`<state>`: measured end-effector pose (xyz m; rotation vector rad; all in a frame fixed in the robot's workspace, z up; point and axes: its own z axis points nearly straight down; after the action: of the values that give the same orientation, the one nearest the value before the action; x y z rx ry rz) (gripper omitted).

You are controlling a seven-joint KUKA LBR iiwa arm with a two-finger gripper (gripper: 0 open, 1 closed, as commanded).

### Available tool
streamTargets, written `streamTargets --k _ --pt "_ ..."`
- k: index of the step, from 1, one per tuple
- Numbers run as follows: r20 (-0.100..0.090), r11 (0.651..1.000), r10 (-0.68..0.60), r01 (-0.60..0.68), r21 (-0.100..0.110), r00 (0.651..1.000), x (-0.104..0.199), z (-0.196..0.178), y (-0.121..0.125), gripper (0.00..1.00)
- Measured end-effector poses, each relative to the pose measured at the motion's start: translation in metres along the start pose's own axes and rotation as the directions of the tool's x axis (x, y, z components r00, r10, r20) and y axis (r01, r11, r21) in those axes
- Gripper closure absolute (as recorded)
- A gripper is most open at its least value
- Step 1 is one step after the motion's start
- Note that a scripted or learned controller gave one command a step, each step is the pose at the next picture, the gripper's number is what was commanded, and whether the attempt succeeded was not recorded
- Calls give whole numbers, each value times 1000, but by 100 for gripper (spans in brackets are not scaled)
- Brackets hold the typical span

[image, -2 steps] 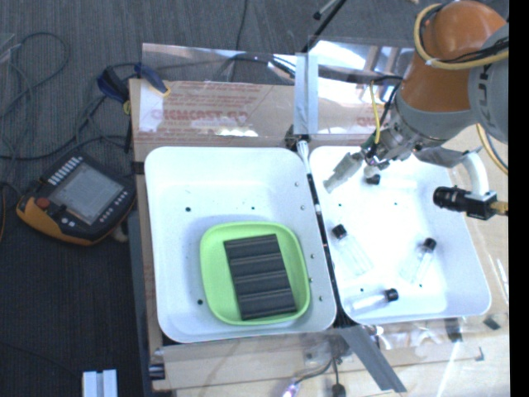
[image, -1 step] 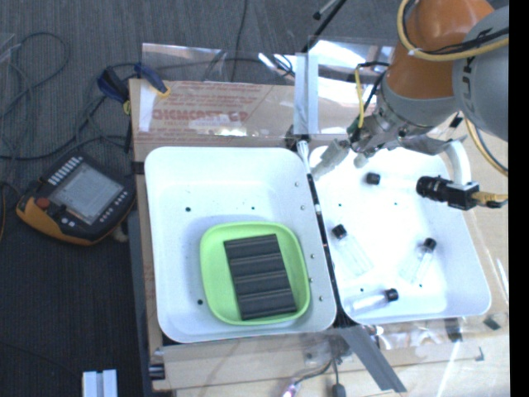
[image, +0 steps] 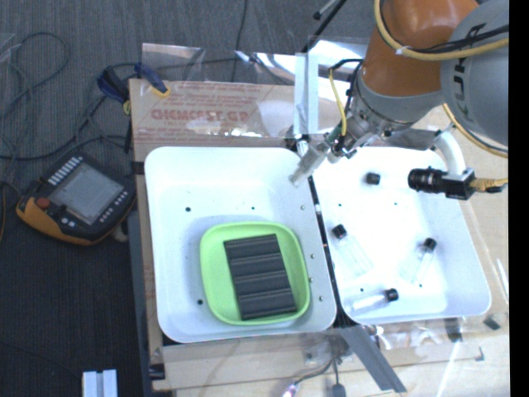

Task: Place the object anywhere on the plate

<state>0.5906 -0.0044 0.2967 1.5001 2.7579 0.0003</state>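
So the arm [image: 430, 48] is reaching in from the right and the gripper [image: 318, 151] is hanging over the back end of the seam where the two bins meet. Can't tell how far it's open or whether it's got anything. The green plate [image: 213, 255] is sitting toward the front edge of the left bin [image: 173, 180], with a dark ridged block [image: 259, 276] lying on it. Clear vials with black caps [image: 374, 298] are lying scattered in the right bin [image: 463, 255].
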Motion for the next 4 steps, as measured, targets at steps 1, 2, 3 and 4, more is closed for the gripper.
streamTargets --k 1,2,3,4 --pt "0 990 -140 140 0 990 27 20 60 0" --pt "-2 994 -107 107 -1 994 16 36 87 0" --pt "0 995 -97 97 -1 995 -14 43 80 0" --pt "-1 999 -51 51 -1 999 -10 22 84 0"
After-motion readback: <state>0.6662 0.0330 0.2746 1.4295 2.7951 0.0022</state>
